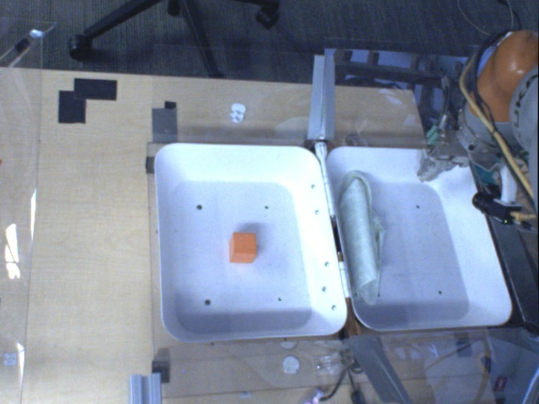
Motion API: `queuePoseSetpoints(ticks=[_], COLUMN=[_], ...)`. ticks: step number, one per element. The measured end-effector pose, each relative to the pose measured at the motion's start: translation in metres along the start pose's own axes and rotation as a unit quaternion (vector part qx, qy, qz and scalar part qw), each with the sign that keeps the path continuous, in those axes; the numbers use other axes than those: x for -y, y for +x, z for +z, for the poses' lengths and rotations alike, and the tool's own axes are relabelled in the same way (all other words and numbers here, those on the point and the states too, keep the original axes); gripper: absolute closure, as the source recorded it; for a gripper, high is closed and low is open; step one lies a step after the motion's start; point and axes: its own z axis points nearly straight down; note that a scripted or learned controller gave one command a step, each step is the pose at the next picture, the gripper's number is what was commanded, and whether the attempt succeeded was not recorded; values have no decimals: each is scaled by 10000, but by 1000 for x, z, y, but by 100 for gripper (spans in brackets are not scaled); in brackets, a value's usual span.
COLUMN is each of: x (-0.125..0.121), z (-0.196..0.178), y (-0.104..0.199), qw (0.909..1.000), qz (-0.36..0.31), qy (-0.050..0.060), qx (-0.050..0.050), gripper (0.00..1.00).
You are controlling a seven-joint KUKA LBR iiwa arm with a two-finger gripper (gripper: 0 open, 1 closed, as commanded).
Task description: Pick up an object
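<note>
A small orange cube (243, 247) lies on the floor of the left bin (181, 310), a little left of its middle. A rolled pale grey-green cloth (360, 234) lies lengthwise along the left side of the right bin (480, 305). My gripper (432, 165) hangs over the far right corner of the right bin, apart from the cloth and far from the cube. Nothing shows in it.
The two white bins meet along a metal divider (334, 225). The grey arm with its orange band (504, 66) and cables crowds the right bin's far right side. An office chair base (181, 7) stands on the floor beyond the bench.
</note>
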Motion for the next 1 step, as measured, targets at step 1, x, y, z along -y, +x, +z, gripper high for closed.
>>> queuePoseSetpoints(ticks=[1], x=[0], z=[-123], y=[46], qw=[9961], qz=[-880], qy=[-5], qx=[-11], gripper=[100])
